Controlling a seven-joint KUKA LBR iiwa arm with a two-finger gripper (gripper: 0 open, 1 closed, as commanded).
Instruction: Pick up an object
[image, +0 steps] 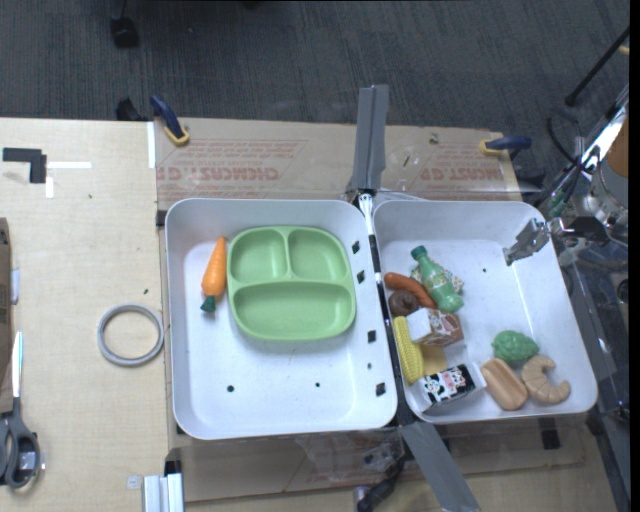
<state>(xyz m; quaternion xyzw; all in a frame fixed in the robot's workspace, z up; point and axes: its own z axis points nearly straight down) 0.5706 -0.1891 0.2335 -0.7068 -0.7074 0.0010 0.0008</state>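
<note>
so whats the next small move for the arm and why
Probably swing the gripper left and down over the green bottle. The gripper sits at the right bin's upper right edge holding nothing, and the toys lie clustered lower left of it.

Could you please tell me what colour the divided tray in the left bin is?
Light green; the divided tray shows best in the camera view.

light: bright, even, from overhead | shadows: soft and short under the green plate (292, 282) and along the bin walls (170, 330) | glare: mild sheen on white bins | focus: slightly soft overall, arm at the right edge blurred | floor: dim
</note>
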